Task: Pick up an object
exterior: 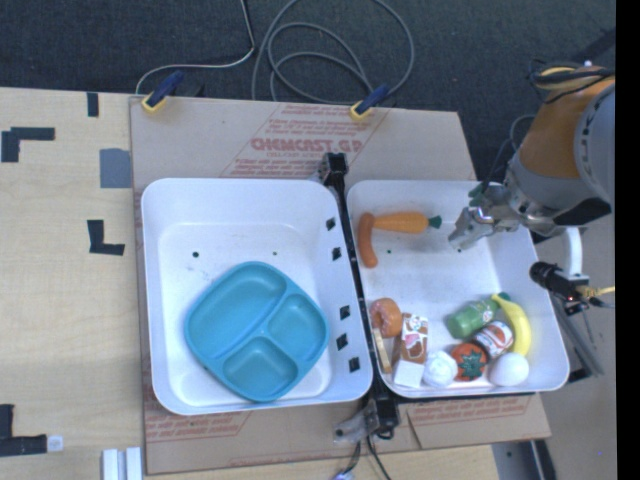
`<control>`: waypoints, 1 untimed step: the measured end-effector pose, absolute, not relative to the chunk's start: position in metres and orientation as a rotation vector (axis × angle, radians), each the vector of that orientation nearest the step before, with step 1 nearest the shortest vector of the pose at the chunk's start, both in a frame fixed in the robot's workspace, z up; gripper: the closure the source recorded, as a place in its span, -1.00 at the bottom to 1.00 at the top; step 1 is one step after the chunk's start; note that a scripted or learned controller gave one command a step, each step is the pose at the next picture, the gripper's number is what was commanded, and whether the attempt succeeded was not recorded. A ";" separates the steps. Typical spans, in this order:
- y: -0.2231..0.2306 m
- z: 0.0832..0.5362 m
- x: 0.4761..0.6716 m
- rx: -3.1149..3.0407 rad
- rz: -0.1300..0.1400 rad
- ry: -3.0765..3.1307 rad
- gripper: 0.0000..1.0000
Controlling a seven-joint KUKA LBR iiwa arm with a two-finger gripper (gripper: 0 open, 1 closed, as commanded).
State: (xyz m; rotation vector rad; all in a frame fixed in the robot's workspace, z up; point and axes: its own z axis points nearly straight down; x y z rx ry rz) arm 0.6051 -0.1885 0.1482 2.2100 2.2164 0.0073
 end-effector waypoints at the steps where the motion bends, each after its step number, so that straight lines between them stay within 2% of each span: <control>1: -0.163 0.086 0.519 2.224 0.003 2.218 -1.00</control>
